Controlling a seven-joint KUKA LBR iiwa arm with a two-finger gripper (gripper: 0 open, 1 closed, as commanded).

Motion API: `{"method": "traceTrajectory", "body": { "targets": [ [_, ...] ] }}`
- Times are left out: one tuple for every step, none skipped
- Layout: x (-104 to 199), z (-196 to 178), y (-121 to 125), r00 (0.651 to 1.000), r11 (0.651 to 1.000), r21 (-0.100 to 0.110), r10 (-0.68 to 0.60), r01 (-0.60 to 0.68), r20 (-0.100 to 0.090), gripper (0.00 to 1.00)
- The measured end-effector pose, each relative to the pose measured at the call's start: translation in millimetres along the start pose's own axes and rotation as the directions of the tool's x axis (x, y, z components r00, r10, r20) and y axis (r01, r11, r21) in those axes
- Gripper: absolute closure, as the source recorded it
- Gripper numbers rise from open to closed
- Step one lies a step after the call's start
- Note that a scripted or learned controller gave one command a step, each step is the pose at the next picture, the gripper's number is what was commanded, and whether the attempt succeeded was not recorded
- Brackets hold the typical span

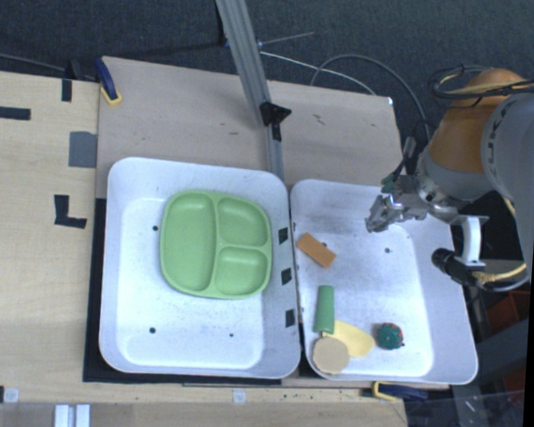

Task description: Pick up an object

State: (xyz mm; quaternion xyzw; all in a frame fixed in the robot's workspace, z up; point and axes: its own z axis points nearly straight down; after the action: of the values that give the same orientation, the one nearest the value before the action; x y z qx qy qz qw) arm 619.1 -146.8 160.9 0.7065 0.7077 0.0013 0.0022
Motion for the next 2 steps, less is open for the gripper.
{"method": "traceTrajectory", "body": {
  "targets": [
    [2.5,-59.9,-5.9,1.0,1.0,0.0,0.0,0.0,0.0,1.0],
    [2.8,-90.3,-5.0,1.0,1.0,0.002,0.0,0.0,-0.001,1.0]
  ]
}}
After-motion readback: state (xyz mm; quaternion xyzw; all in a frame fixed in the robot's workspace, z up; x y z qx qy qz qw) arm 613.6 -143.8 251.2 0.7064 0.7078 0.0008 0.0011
